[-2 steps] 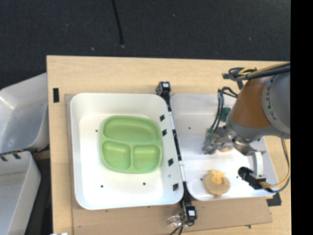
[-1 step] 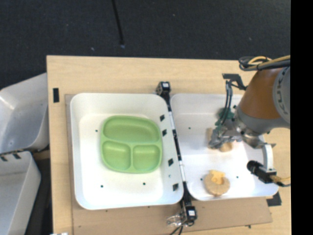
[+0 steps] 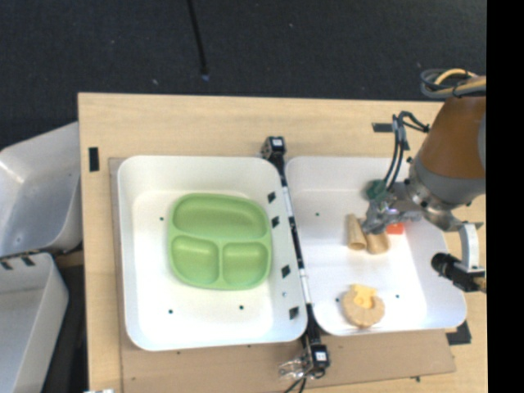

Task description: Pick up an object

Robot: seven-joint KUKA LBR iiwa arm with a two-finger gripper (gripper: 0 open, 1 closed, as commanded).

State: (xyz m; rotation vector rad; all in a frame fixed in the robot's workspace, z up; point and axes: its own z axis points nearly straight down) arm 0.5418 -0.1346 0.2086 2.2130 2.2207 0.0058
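The bench has a pale wood-grain surface with a matt finish. Both bins, left and right, look like smooth white plastic with a slight sheen on the rims. The tray in the left bin is light green plastic, smooth and matt, with moulded compartments. The arm shows a glossy orange-brown band above a grey housing of smooth painted finish; the gripper parts look like dark metal or plastic. The tan cylinder looks matt, like wood or cardboard. The round item has a rough, crumbly tan and yellow surface.
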